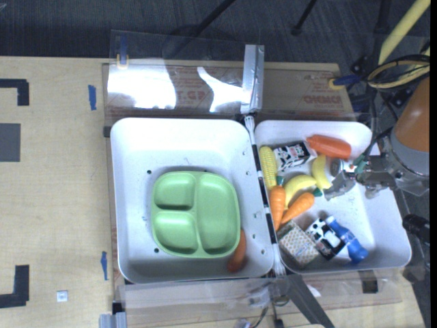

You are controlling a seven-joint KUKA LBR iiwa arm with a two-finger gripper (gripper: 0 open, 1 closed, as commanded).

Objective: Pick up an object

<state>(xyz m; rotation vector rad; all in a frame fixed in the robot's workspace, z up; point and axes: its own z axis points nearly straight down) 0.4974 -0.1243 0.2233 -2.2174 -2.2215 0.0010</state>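
Gripper (339, 181) hangs low over the right bin (386, 234), tips just beside the yellow banana (305, 182), and I can't tell how it's set, nothing visibly caught in it. Pile on that side: orange carrots (287, 207) touching the banana, corn cob (268, 167) along the divider, a cow-print carton (291, 155), a blue bottle (349, 244) nearer the front. Left bin (130, 183) has the green sectioned plate (196, 212). I'd call this the approach, grasp not yet made; next I need a clean descent onto the banana and a firm close.
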